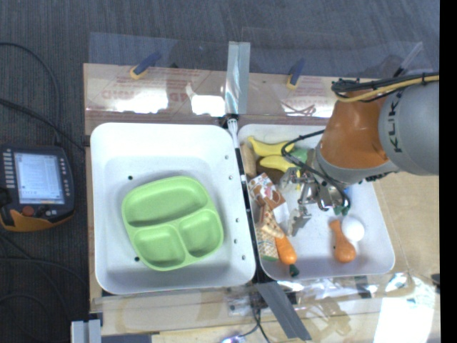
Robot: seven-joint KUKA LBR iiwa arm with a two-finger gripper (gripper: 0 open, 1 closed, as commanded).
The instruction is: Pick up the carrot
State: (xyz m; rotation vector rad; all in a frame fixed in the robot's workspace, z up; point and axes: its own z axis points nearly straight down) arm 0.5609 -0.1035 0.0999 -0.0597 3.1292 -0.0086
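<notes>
My two-finger metal gripper (300, 216) hangs over the right shallow white bin (377, 224) with its fingers a little apart and nothing between them. Just beside it, toward the bin divider, lie crumpled printed snack wrappers (265, 204); beyond it sit yellow plastic bananas (265, 156). On its other side rest a white egg (353, 229) and an orange drumstick-shaped toy (342, 243). The small orange carrot with a green tip (286, 251) lies just below my fingertips, against the wrappers.

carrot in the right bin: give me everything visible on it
The small orange carrot with a dark green tip lies flat near the front of the right white bin, pointing diagonally, green end toward the front wall. It looks like smooth plastic. Its upper end touches a tan waffle-patterned piece. The two-finger gripper hangs above and behind it.
</notes>
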